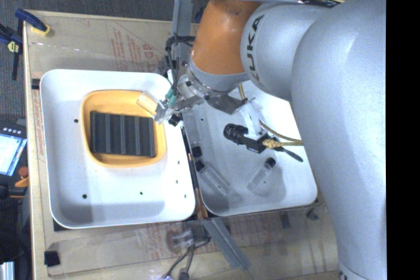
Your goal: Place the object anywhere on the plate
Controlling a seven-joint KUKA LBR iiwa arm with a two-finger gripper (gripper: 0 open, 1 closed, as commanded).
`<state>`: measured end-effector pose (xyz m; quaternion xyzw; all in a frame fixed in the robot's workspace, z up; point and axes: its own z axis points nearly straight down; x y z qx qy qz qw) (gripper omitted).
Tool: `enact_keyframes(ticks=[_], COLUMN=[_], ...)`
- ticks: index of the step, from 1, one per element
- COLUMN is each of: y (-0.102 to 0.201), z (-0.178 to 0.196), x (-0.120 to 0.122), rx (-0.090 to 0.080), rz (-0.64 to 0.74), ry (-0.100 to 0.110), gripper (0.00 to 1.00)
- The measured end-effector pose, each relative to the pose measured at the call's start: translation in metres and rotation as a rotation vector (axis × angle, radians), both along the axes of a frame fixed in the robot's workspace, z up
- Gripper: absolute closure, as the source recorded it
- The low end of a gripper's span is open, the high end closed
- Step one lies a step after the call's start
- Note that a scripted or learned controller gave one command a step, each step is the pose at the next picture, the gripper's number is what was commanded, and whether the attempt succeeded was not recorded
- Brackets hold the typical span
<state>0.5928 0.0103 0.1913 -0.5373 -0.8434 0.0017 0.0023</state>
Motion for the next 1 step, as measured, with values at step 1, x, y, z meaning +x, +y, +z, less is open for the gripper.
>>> enact_keyframes(ticks=[1], y=[-0.0002], z=[0.0001], x=[0.0001], rx=[0.0], rz=[0.0], ry=[0.0], gripper=[0.0])
